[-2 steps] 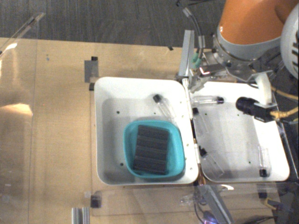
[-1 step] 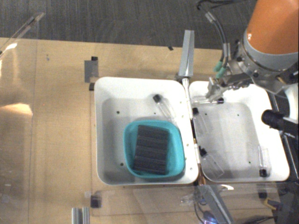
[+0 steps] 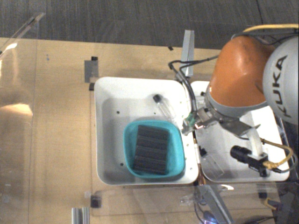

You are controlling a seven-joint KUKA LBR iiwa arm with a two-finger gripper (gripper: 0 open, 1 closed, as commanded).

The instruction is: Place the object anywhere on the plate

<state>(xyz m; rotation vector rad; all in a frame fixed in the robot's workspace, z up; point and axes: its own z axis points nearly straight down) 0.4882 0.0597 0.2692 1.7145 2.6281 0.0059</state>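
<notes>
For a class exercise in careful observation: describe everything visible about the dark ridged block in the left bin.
The dark ridged block is a charcoal rectangle with parallel ribs across its top, looking like foam or rubber. It lies flat, slightly tilted off square, inside the teal plate, which sits toward the near side of the left white bin. Only the plate touches it.

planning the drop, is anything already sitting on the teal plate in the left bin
Yes. A dark ribbed block lies on the teal plate, covering most of its middle. A clear bottle lies beside the plate's far rim.
</notes>
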